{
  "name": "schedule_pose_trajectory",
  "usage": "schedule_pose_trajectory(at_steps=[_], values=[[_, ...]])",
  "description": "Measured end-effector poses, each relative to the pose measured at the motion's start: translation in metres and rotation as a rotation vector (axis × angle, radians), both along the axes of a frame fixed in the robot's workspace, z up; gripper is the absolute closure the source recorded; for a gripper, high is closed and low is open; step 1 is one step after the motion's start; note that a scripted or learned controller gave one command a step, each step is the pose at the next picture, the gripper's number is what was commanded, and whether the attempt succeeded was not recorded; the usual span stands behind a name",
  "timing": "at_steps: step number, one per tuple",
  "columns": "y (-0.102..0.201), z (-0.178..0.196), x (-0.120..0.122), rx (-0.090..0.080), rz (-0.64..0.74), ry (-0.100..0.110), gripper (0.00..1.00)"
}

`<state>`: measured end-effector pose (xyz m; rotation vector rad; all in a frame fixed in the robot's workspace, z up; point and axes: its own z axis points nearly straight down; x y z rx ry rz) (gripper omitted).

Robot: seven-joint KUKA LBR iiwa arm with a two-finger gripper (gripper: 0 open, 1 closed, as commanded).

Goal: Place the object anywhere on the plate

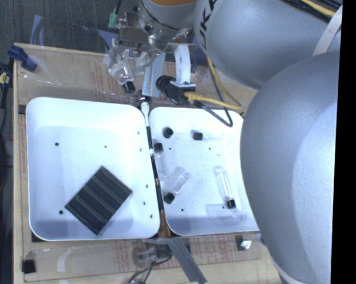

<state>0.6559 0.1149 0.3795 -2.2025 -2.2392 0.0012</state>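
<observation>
Black and ribbed, your plate [99, 199] lies in the left bin [43, 118]; clear objects [226, 187] sit in the right bin [217, 119]. The jaws [131, 63] hover beyond both bins, well apart; their state you cannot tell.

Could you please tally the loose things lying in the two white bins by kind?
Dark ribbed plate in the left bin: 1
Clear plastic pieces with black ends in the right bin: 2
Small black pieces in the right bin: 3
Total: 6

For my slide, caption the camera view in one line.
KUKA arm's gripper hovers above the bins' far edge; dark ribbed plate lies in left bin, small clear objects in right bin.
</observation>
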Motion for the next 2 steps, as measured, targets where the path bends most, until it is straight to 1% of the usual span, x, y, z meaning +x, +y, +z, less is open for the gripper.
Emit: schedule_pose_trajectory(at_steps=[1, 2], values=[[0.075, -0.085, -0.001, 0.000, 0.176, 0.005, 1.00], [0.062, -0.077, -0.107, -0.001, 0.347, 0.002, 1.00]])
